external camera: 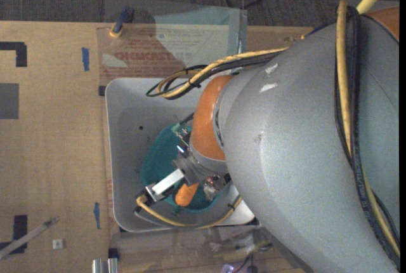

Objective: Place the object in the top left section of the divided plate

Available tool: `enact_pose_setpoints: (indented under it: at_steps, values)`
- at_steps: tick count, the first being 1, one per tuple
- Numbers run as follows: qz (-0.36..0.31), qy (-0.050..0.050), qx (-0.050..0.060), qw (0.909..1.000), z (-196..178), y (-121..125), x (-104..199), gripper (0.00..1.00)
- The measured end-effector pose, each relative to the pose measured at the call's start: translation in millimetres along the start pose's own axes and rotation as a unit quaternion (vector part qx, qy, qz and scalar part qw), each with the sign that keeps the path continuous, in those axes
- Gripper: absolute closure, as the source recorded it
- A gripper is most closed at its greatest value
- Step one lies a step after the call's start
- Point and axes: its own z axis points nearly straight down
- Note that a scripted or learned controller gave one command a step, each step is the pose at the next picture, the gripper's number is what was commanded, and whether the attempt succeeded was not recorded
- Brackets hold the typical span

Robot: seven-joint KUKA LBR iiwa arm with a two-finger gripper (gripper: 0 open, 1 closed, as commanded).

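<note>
A teal divided plate [154, 159] lies in a white bin [124, 114], and the arm covers much of it. My gripper [179, 185] hangs low over the plate's near part, under the orange wrist band. A small orange object [185, 195] sits right at the gripper's tip, over the plate's lower edge. I cannot tell whether it is gripped or resting on the plate. The plate's dividers are mostly hidden by the arm.
The big grey arm [304, 151] fills the right half and hides the second bin. Yellow and black cables [190, 78] loop over the bin's far wall. A clear plastic sheet [171, 43] lies behind the bin. A thin metal tool [28, 235] rests on the bench at lower left.
</note>
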Motion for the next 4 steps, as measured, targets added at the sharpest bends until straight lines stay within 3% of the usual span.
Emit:
enact_pose_setpoints:
  at_steps: [1, 2, 3, 4]
  values:
    - [-0.099, -0.012, 0.003, 0.995, 4, -11, 46, 0.0]
    - [-0.074, -0.018, 0.003, 0.9971, -121, -5, 70, 0.0]
    - [0.014, -0.02, 0.001, 0.9997, -87, 79, 124, 0.0]
    - [0.237, -0.016, -0.004, 0.9713, -229, 152, 106, 0.0]
